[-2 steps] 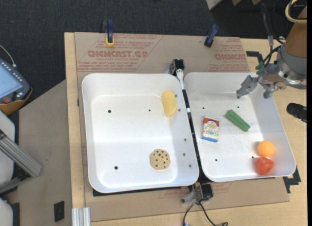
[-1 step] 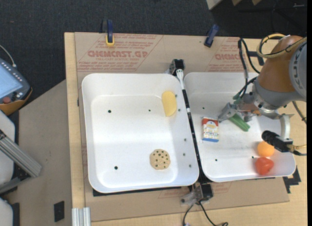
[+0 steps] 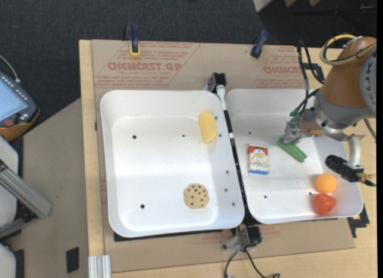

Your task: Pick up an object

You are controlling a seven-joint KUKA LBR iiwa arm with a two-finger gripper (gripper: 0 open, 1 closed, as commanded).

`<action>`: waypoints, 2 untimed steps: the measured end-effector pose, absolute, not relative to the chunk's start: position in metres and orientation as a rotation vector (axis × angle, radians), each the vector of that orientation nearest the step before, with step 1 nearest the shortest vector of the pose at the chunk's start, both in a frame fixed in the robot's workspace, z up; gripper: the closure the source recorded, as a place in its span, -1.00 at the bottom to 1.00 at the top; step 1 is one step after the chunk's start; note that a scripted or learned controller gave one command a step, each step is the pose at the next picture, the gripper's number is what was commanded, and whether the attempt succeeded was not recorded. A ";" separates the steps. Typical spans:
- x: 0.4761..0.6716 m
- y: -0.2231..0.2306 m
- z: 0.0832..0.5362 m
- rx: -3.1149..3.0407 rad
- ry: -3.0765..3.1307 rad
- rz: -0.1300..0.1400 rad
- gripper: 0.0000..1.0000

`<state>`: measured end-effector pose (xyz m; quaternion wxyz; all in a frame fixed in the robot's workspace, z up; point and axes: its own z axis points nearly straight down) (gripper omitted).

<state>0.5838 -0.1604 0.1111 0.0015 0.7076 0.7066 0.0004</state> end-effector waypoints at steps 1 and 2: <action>0.513 -0.112 0.154 2.224 2.227 -0.001 1.00; 0.478 -0.083 0.186 2.222 2.226 0.001 1.00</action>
